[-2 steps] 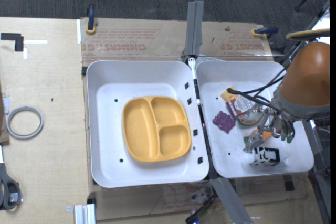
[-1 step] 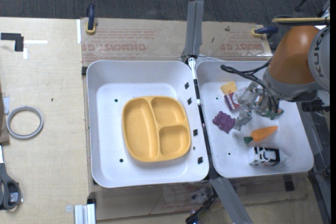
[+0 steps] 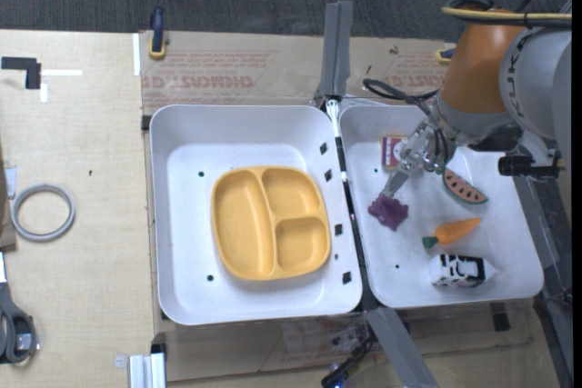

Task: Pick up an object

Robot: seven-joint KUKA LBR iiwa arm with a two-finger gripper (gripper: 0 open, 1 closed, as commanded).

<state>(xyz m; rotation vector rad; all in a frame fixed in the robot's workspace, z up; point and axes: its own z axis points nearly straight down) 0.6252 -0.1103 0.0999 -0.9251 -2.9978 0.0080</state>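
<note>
Inside the right bin point(image 3: 509, 286), a purple grape bunch point(image 3: 389, 213) lies near the left wall, loose on the floor. Tool point(image 3: 397, 184) hangs just above it, tips pointing down-left at it; cannot tell whether the tips are apart or together. Watermelon slice point(image 3: 464, 188) sits to the right, carrot point(image 3: 452, 232) below that, black-and-white item point(image 3: 462, 269) near the front. Red-white card point(image 3: 392, 152) behind tool. Left bin point(image 3: 173, 223) holds a yellow divided plate point(image 3: 270, 222). Grey ring point(image 3: 41, 212) on worktop point(image 3: 73, 132).

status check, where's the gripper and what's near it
Gripper low in right white bin, just above purple grape bunch. Nothing seen held. Watermelon slice and orange carrot close by.
</note>
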